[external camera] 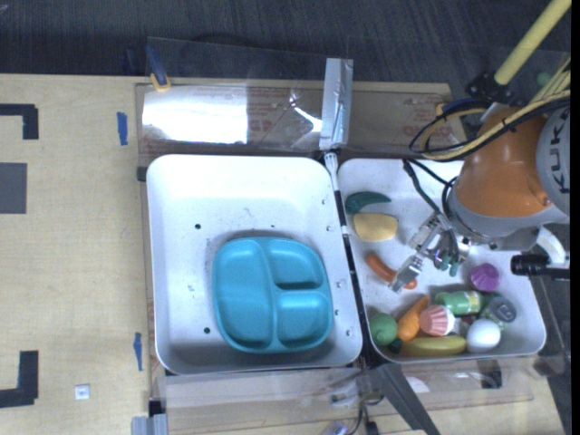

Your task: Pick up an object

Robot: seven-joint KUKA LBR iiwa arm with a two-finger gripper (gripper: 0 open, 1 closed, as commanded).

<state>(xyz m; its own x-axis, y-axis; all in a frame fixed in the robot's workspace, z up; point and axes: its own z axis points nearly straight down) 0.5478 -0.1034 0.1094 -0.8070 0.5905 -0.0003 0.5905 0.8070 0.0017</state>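
The small toy foods lay crowded in the right-hand shallow white bin (535,338), most of them packed along its near edge. There a green rounded piece (383,327) sat at the left, then an orange carrot-like piece (412,319), a pink ridged cupcake-like piece (438,321), a yellow banana (438,344), a white egg-shaped piece (483,334), a green can lying on its side (459,301) and a grey round piece (502,312). They overlapped so closely that their outlines were hard to separate, and a count of seven there was only approximate. Farther back lay a purple piece (484,275), partly tucked under the arm, a small orange sausage-shaped piece (381,266), a pale yellow oval (375,227) and a dark green piece (366,202) touching its far side.

The two-finger gripper (407,275) hung low over the middle of that bin, just right of the orange sausage shape. Its metal fingers were blurred and seen at a slant, so whether they were spread or closed could not be told, and nothing could be made out between them. The grey arm with the orange band (503,175) covered the bin's far right corner and was cut off at the right edge, with black and yellow cables (444,125) looping beside it.

The left-hand shallow white bin (181,188) held one light blue plastic tray with three compartments (270,291), near its front. A crumpled clear plastic sheet (236,107) lay beyond both bins on the wooden bench (63,270).
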